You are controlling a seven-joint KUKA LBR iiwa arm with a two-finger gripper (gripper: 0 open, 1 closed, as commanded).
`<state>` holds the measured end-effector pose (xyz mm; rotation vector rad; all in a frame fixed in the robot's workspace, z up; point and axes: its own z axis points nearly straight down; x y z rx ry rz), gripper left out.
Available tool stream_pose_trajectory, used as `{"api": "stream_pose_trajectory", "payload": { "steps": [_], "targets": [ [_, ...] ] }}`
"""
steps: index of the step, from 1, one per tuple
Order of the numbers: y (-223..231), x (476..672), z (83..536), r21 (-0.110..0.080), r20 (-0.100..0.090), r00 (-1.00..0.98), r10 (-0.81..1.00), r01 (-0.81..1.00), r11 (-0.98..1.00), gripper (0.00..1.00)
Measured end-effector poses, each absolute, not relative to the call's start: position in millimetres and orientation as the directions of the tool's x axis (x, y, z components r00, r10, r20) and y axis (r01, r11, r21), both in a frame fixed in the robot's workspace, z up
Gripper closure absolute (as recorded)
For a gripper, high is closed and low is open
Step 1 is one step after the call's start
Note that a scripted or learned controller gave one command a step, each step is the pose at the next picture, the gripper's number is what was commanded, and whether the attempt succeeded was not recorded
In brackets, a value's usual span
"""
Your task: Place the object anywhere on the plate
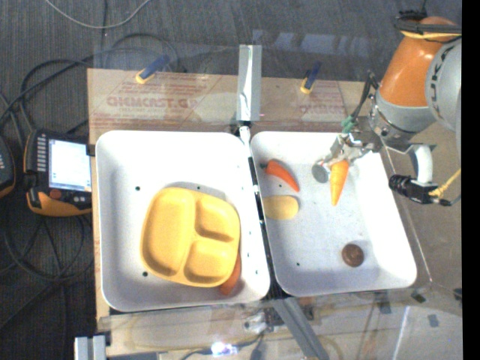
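Note:
A yellow plate (193,235) with three compartments lies in the left bin (120,156). Over the right bin (390,231), near its far side, my gripper (339,156) is shut on the thick end of an orange carrot (337,183). The carrot hangs from the fingers with its tip pointing toward the front. The arm comes in from the upper right, and the carrot is well to the right of the plate, across the wall between the bins.
In the right bin lie an orange-red pepper-like piece (282,174), a flat yellow piece (283,207) and a brown round piece (352,255). An orange thing (232,279) peeks out from under the plate's front right edge. A handheld controller (60,172) sits left of the bins.

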<state>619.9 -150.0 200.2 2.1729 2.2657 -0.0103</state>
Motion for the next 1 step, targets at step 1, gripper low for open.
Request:
{"api": "stream_pose_trajectory", "payload": {
  "steps": [1],
  "targets": [
    [-46.5,609.3,182.5,-0.003,0.001,-0.214,0.977,0.977,0.214,1.0]
  ]
}}
